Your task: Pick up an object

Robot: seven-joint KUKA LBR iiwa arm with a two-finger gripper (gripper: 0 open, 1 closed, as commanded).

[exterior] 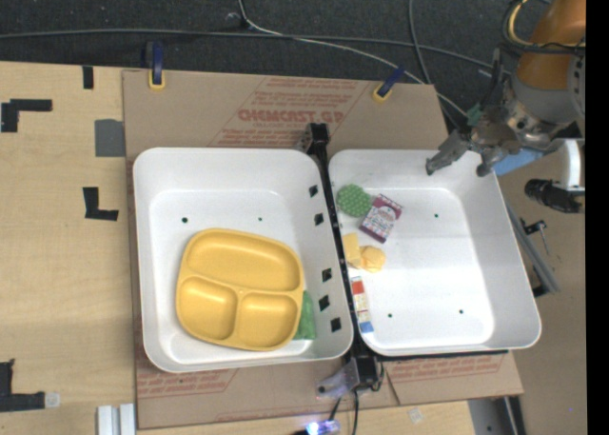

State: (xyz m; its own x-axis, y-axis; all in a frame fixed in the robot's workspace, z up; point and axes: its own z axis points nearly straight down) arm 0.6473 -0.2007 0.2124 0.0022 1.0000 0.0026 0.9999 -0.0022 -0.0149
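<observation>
Lower edge of frame: a black clamp (350, 381) sits at the near end of the seam where the two bins meet.

Left bin (157, 233): a yellow divided tray (240, 287) lies in its lower half, three compartments visible. A green object (306, 317) is wedged between the tray's right edge and the bin wall, mostly hidden by the tray.

Right bin (495, 271): all items crowd against its left wall. Nearest, a narrow white box with red and blue print (361, 304) lies along the wall. Just above it, two small yellow pieces (363, 255), touching each other. Above those, a maroon-and-white packet (380, 217), tilted, and beside it to the upper left a round green dotted object (353, 199), touching or nearly touching the packet. Rest of the bin floor is bare white.

Gripper (463, 163): at upper right of frame, over the far right rim of the right bin, fingers spread wide with nothing between them. Well apart from the item cluster; nothing stands between them.

Far: both bins rest on a cardboard sheet (276, 109) held by a blue-and-yellow clip (155, 69) at upper left and another (388, 84) at upper centre. Black cables (238, 14) cross the dark surface beyond.
</observation>
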